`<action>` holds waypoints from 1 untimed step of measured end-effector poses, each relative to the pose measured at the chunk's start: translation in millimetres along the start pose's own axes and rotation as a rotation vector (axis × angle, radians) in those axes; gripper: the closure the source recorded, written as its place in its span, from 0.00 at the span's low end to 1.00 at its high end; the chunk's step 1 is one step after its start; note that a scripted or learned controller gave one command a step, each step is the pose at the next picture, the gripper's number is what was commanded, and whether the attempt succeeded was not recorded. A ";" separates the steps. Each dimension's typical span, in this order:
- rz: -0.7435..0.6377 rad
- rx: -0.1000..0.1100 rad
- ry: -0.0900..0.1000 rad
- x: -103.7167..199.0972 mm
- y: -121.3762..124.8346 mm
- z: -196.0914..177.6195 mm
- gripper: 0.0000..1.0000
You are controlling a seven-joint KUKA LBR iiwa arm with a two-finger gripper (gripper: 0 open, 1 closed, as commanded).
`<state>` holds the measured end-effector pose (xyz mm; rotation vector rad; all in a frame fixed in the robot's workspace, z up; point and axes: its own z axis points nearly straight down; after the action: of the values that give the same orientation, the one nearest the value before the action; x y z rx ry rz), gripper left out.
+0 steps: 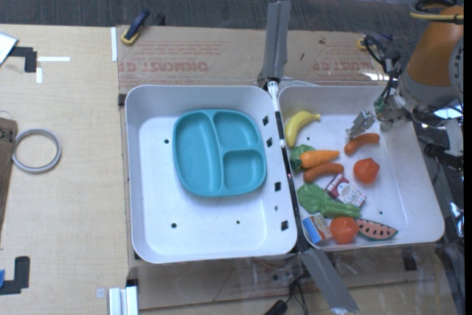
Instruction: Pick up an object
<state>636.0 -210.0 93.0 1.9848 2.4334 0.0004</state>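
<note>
The metal two-finger hand [361,124] hovers just above the small orange sausage [361,143] (approach step, I judge); its opening I cannot tell. Next: descend, close.

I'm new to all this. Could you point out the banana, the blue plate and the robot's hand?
banana [296,125], camera view, middle of its curve.
blue plate [195,147], camera view, floor of its large compartment.
hand [360,125], camera view, between its fingertips.

Glossy plastic teal plate [219,152] in smooth white bin [147,232]; matt brown cardboard [192,59] beneath.
</note>
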 end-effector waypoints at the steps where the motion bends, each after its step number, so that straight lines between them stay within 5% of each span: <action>1: -0.104 0.000 0.001 14.5 -26.1 0.4 0.00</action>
<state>607.4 -201.1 92.6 1.8559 2.5337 0.0005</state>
